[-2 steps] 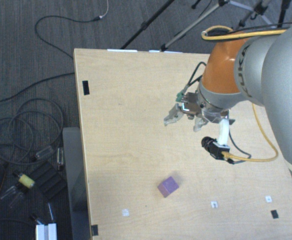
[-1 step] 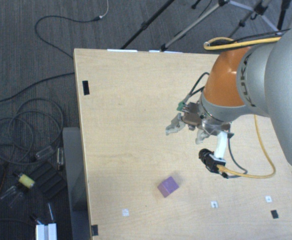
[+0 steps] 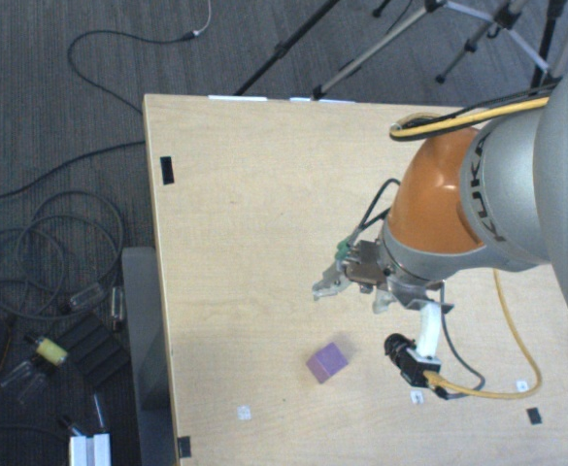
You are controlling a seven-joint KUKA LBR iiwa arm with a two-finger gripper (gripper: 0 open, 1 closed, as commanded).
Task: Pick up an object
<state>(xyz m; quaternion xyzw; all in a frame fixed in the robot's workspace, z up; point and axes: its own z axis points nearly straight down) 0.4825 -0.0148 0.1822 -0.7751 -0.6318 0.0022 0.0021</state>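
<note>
Purple cube (image 3: 327,362) sits on the pale wooden benchtop (image 3: 245,260), toward the near edge and roughly mid-width of the board. It rests flat on one face, turned a bit off square to the board edges. Nothing is touching it.

Gripper (image 3: 350,284) hangs over the middle of the board, up and slightly right of the cube in the camera view, near it but clearly apart. Cube is not in the gripper. Can't tell how far open the gripper is: the orange wrist band (image 3: 439,202) and grey arm (image 3: 536,183) cover most of it from above.

Small black marker (image 3: 167,170) on the board near its far-left corner. Loose cables (image 3: 50,250) lie on the grey carpet left of the bench.
</note>
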